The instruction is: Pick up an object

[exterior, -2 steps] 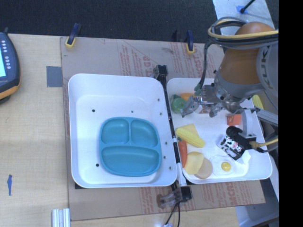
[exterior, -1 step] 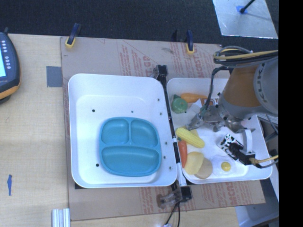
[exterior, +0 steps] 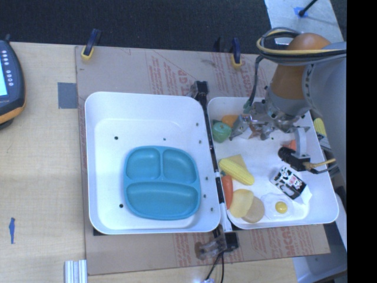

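My gripper [exterior: 252, 128] hangs low over the back part of the right bin [exterior: 321, 217], under the orange wrist band. Just left of it lie a green round toy [exterior: 221, 131] and a small orange piece [exterior: 230, 120]. Toward the front of the same bin are a yellow corn cob [exterior: 237, 170], an orange carrot [exterior: 227, 187] against the left wall, a tan rounded toy [exterior: 247, 205], a small yellow piece [exterior: 281, 206] and a black-and-white patterned item [exterior: 288, 182]. I see nothing clearly between the gripper's tips.
The left bin [exterior: 100, 117] holds a blue divided plate [exterior: 162, 183]. A yellow toy [exterior: 319, 127] lies by the right bin's right wall, partly behind the arm. A handheld controller [exterior: 9, 81] sits at the bench's left edge.
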`<state>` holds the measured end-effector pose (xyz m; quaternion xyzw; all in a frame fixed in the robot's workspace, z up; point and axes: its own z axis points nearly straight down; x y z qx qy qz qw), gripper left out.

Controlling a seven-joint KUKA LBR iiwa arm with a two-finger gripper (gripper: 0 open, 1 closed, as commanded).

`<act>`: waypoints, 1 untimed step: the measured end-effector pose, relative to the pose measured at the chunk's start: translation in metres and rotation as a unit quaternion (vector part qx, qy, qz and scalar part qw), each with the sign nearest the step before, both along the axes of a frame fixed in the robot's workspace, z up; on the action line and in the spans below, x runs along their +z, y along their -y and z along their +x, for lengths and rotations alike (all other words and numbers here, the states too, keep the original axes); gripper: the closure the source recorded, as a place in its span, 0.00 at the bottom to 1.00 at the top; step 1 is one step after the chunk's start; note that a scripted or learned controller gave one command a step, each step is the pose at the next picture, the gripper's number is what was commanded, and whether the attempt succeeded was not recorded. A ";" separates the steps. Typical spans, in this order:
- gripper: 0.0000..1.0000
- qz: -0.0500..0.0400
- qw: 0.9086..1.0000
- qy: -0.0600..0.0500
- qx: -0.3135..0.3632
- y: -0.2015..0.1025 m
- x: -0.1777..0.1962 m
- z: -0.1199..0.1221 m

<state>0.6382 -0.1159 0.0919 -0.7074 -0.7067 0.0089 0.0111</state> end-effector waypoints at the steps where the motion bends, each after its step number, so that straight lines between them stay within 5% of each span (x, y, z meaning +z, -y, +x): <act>1: 0.00 -0.003 1.000 -0.010 -0.004 -0.006 -0.002 0.009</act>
